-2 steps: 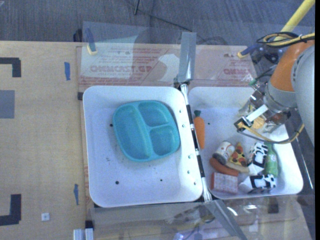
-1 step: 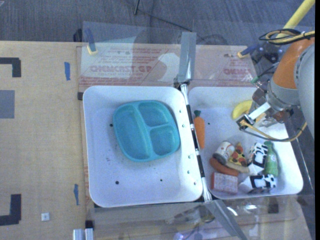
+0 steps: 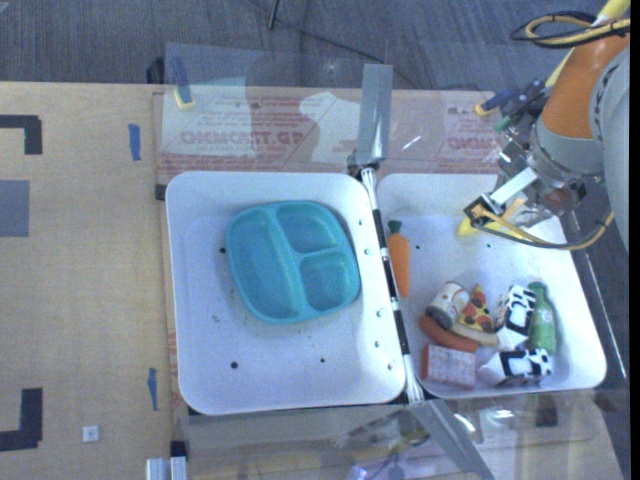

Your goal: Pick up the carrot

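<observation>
The carrot (image 3: pixel 399 259), orange with a green top, lies lengthwise in the right bin (image 3: pixel 590 368), tight against its left wall and near the divider between the bins. The gripper (image 3: pixel 528 194) hangs over the right bin's far right corner, below the orange wrist band, well to the right of the carrot and further back. Nothing is visibly held by it.
A teal divided plate (image 3: pixel 292 261) sits in the left bin (image 3: pixel 200 368). Toy foods crowd the right bin's front: a pizza slice (image 3: pixel 478 309), a red sausage (image 3: pixel 448 333), a green bottle (image 3: pixel 541 318), a pink box (image 3: pixel 450 365) and a black-and-white piece (image 3: pixel 522 363).
</observation>
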`<action>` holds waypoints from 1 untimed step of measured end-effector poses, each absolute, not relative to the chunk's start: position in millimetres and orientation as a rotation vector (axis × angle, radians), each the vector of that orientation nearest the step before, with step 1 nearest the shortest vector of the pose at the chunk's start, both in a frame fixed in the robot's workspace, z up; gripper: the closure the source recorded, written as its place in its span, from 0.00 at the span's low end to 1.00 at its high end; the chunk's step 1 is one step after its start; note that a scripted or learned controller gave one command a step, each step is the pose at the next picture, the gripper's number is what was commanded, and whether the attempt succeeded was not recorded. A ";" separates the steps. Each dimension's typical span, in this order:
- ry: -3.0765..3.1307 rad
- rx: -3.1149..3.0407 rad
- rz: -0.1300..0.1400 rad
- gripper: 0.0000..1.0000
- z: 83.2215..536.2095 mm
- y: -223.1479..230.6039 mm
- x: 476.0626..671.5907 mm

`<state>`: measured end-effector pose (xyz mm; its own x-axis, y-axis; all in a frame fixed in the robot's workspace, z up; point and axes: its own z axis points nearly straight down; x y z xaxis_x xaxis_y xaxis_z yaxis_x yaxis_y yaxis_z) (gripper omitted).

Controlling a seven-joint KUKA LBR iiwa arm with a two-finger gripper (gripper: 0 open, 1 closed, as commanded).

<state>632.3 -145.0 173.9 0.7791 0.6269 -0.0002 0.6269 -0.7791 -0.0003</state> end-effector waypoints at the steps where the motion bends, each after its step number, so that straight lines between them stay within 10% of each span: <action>1: -1.285 -2.867 0.000 1.00 283.1 -130.3 578.6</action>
<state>578.6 -130.3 283.1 0.6652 0.7466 -0.0004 0.7466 -0.6652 0.0002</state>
